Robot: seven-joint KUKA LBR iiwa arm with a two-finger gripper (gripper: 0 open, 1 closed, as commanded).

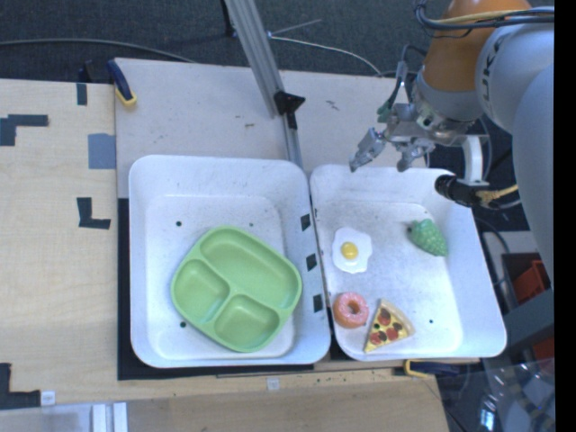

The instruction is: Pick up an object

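While my tool (387, 149) hangs over the far rim of the right bin (468, 327), its fingers are spread apart with nothing between them. In that bin lie a fried egg (351, 249), a green leafy piece (427, 237), a doughnut (350, 310) and a pizza slice (387, 325). The left bin (153, 187) holds a green divided tray (237, 288).

The grey arm with its orange band (472, 7) reaches in from the right, wrist bent downward. Below the band hangs the two-finger metal gripper (389, 154), its fingers (364, 151) spread apart, nothing between them.
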